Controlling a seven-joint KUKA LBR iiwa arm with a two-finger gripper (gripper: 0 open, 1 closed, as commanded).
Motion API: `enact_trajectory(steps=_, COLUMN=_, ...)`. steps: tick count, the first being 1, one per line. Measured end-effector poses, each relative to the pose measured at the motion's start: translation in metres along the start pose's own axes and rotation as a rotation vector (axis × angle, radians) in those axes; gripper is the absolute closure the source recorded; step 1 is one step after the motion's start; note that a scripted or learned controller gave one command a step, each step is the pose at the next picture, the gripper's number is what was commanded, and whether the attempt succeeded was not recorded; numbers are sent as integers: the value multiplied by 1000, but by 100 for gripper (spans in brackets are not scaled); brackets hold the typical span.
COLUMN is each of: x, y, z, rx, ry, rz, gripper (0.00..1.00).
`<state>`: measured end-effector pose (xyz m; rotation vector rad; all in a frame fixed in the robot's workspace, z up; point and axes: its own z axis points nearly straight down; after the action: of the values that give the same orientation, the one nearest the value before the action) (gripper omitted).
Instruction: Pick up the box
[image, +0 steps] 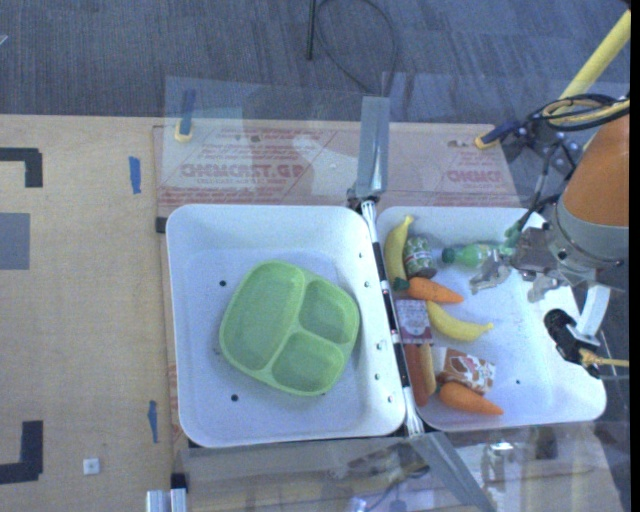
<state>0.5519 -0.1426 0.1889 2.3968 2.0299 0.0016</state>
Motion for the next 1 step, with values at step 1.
enact_trajectory(steps=1, x=-28, y=83, z=37, rx=0, ry=-1, rz=-49, gripper=0)
